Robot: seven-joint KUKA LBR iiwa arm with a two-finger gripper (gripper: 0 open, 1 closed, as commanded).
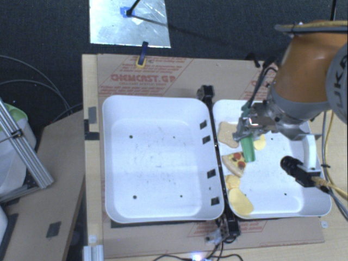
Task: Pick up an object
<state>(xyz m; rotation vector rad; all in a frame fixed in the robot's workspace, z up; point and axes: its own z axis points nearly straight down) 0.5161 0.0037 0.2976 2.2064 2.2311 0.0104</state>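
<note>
Right-hand shallow white plastic bin (pixel 283 203) holding all items, clustered along its left wall. Tool (pixel 247 130) poised over far-left part of that bin, directly above upright-lying green cylindrical piece (pixel 248 148), long axis running far to near. Green piece seemingly touching tool's underside; grip state impossible to tell. Just left: tan flat bread-like slice (pixel 227 135); nearer, pizza-wedge toy with red dots (pixel 235 163); nearest, two pale yellow rounded discs (pixel 239 199). Small yellow piece (pixel 261 142) right of green cylinder. Left-hand white bin (pixel 157 162) on cardboard-covered surface (pixel 163 75), well apart from tool. Judgement: descent straight down onto green piece needed.
</note>
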